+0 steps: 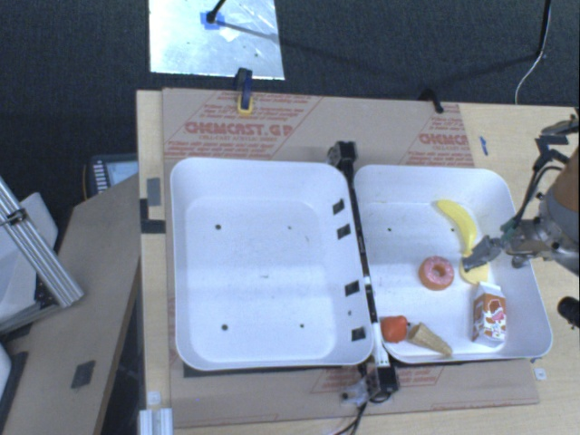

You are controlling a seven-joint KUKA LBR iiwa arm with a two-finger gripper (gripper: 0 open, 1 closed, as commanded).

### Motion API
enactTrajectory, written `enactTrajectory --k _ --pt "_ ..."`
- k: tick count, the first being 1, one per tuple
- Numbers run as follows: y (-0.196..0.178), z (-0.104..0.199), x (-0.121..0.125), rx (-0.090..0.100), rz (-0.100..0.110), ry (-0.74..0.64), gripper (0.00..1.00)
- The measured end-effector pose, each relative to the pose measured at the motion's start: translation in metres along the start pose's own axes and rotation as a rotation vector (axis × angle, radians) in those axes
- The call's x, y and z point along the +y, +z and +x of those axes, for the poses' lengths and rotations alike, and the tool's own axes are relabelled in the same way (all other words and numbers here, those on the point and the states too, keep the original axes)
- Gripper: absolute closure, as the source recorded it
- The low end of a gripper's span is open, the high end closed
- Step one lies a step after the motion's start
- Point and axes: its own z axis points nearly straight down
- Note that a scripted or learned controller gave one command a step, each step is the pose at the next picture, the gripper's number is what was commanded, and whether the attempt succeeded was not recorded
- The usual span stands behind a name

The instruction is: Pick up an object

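The right bin [399, 198] holds a yellow banana [459, 223], a pink doughnut [437, 273], a small white and red carton [489, 315], an ice cream cone [430, 339] and a small red-orange piece [393, 328]. My gripper [477, 254] comes in from the right and sits low over the banana's near end, just right of the doughnut. The gripper's dark tip covers part of the banana. Nothing is visibly lifted.
The left bin [195, 270] lies beside the right one, with black clips [352, 288] along the shared rim. Cardboard [290, 125] lies under both bins. A shiny metal sheet [216, 25] lies beyond the bench.
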Motion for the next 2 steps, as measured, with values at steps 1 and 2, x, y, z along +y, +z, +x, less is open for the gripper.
enactTrajectory --k 1,2 --pt "0.107 0.001 0.073 -0.001 -0.002 -0.005 0.00" --pt "-0.068 0.081 0.103 0.000 -0.020 -0.011 0.00"
